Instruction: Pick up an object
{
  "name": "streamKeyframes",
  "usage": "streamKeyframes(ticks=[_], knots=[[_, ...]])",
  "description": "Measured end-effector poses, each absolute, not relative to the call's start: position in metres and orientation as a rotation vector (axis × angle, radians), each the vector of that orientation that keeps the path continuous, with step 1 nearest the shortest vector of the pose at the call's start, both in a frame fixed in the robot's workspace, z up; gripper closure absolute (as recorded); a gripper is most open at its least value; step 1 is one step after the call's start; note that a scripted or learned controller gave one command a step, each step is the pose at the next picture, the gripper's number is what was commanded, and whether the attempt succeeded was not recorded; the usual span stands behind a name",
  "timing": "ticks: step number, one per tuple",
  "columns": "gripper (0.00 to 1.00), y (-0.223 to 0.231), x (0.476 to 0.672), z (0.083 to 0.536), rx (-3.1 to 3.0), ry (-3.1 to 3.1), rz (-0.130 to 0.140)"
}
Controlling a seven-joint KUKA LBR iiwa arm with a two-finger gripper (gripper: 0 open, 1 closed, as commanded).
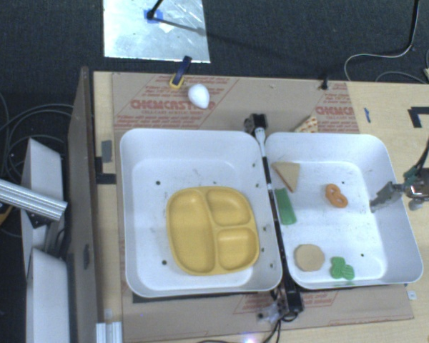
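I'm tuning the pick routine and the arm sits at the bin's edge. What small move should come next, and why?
Probably a short reach leftward and down toward the orange pretzel-shaped piece. The gripper sits at the right wall of the right bin with nothing visibly held, and that piece is the nearest item, lying apart from the green block and the tan wedge.

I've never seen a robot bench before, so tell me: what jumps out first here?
A big yellow divided plate sits in the left white bin. The right bin holds small toy foods: an orange pretzel, a green strip, a tan wedge. A white egg lies on the cardboard behind the bins.
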State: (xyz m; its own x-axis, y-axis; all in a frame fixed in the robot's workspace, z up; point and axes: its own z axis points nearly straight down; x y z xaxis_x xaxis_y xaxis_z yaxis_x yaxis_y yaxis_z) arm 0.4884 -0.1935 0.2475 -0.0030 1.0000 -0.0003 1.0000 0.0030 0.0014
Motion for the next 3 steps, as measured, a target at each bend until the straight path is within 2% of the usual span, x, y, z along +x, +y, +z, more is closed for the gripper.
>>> streamKeyframes(ticks=[1,2,3], knots=[[0.00,-0.129,0.551,0.226,2.207,2.234,0.006],[0.00,-0.156,0.578,0.153,2.221,2.223,-0.003],[0.00,-0.161,0.595,0.129,2.215,2.224,0.000]])
